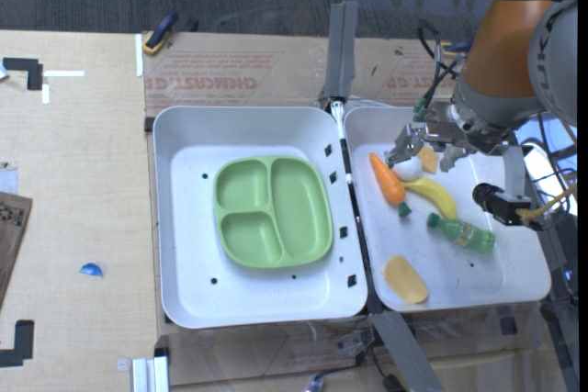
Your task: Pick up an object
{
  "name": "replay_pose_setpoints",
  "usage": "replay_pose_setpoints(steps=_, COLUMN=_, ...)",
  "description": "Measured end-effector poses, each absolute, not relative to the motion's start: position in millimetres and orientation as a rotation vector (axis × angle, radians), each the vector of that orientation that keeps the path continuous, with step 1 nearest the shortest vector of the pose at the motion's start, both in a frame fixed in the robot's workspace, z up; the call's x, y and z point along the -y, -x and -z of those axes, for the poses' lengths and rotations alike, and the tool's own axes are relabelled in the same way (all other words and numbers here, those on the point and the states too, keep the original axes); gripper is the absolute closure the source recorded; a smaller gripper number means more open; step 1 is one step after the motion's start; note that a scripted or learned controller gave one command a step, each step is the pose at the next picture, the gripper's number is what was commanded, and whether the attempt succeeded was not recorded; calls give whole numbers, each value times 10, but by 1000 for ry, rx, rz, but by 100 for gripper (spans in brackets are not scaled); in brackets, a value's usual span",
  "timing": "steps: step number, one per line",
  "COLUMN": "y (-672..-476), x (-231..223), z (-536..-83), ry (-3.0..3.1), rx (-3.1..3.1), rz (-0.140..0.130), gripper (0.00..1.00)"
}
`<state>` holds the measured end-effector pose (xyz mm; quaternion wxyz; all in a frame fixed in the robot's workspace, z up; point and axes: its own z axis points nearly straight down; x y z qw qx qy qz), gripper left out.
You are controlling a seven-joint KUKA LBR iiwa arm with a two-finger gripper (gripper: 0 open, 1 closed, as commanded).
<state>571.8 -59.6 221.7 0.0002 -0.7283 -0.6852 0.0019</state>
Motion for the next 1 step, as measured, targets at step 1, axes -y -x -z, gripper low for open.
replay_pose_setpoints(steps=1, y=-5700, x=943, z=-1076, ry=2195, rx=2245, rz=-4, gripper=0)
